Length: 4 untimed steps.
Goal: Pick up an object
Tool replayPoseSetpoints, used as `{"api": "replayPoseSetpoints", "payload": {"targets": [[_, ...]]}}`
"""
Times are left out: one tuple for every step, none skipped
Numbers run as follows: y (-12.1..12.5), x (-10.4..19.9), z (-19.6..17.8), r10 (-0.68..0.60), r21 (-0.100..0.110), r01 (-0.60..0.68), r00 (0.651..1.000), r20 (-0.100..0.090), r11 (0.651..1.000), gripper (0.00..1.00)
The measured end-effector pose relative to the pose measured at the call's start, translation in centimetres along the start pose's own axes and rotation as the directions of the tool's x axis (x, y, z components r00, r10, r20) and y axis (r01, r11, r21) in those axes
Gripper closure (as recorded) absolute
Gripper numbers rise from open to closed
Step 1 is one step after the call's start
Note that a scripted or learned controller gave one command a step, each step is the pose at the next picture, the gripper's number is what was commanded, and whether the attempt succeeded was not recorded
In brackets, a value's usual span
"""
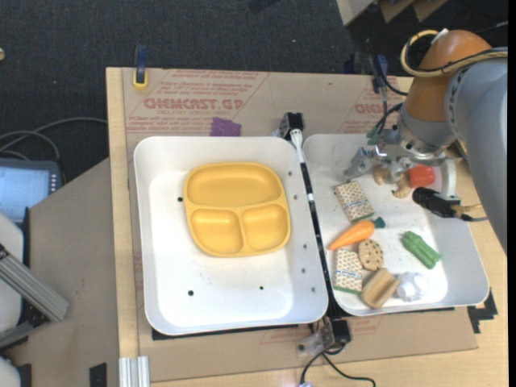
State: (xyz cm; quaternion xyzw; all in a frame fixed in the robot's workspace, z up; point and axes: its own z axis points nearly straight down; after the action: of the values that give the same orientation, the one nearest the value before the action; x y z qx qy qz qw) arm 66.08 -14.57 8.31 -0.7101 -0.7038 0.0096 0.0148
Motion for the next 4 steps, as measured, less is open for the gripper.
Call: {"api": "replayPoseSetpoints", "payload": {"targets": [[-15.1, 0.1, 0.4, -0.003, -0.021, 0.003, 1.000, 0.003, 1.000, 0.00], [-11.9, 3.3, 0.3, -0.013, -0.037, 0.013, 1.000, 0.008, 0.999, 0.00], [-15.6, 1.3, 0.4, -0.006, -0.029, 0.006, 1.000, 0.006, 1.000, 0.00], [-15.4, 1.4, -0.6, -0.007, -0.035, 0.007, 1.000, 0.007, 0.999, 1.00]]}}
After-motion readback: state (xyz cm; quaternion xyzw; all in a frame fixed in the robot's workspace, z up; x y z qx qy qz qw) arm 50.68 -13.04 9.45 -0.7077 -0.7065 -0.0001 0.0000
